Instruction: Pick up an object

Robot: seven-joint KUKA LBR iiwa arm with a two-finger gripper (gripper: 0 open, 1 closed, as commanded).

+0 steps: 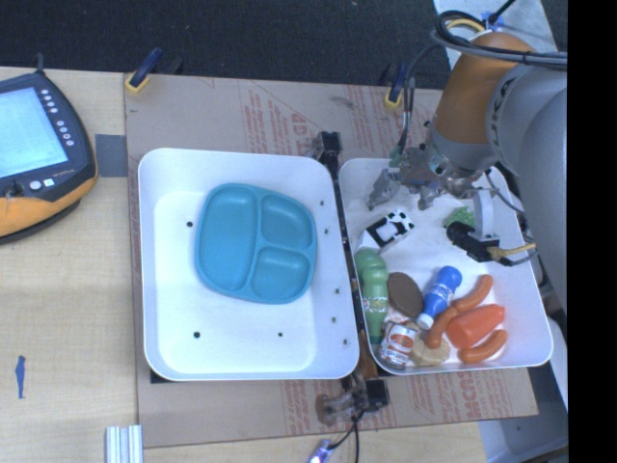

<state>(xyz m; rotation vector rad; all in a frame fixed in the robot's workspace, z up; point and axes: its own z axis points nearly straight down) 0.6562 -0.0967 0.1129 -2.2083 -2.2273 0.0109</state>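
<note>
Evidently the gripper (403, 189) hovers with fingers spread and nothing between them over the right bin (540, 350), poised just above the black-and-white block (389, 230), the nearest candidate, lying apart from the toy food heaped toward the bin's front

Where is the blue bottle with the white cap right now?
The blue bottle lies in the right bin, towards its near side, between the brown oval piece on its left and the orange sausages on its right.
</note>
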